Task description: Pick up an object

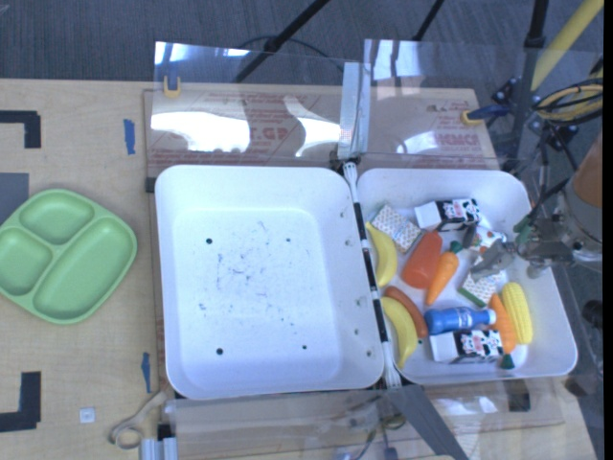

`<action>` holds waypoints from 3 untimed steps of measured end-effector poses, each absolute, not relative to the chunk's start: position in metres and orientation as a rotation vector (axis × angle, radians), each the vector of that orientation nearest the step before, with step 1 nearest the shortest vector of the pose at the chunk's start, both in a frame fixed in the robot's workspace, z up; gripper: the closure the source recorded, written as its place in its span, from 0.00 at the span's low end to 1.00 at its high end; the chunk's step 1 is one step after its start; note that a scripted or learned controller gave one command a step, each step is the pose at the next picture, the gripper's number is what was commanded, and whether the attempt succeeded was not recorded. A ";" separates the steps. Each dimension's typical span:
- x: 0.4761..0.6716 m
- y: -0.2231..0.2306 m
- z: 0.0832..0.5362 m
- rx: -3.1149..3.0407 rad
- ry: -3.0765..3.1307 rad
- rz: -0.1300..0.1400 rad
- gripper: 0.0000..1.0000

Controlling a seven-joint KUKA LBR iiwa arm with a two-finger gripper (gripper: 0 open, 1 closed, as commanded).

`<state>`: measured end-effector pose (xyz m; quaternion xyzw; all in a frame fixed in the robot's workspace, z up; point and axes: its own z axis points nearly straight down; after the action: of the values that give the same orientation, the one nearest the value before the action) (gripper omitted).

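Camera view: hand [500, 253] hovers just above corn [517, 307], right bin [551, 353].

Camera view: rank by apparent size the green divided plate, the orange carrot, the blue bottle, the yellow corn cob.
1. Green divided plastic plate, by far the largest.
2. Blue bottle, orange toy carrot and yellow toy corn cob: look about alike, too close to rank.

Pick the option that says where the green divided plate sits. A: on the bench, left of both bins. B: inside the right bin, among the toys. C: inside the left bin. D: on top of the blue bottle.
A: the green divided plate lies on the wooden bench, outside and to the left of the left bin, well away from the right bin that holds the toys.
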<state>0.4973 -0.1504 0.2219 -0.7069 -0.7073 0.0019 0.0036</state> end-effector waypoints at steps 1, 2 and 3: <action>0.523 -0.133 0.098 -1.965 -2.461 -0.007 0.00; 0.575 -0.150 0.090 -1.751 -2.619 -0.006 0.00; 0.578 -0.154 0.101 -1.762 -2.624 -0.006 1.00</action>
<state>0.5775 -0.1538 0.1007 -0.5576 -0.8301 -0.0019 -0.0094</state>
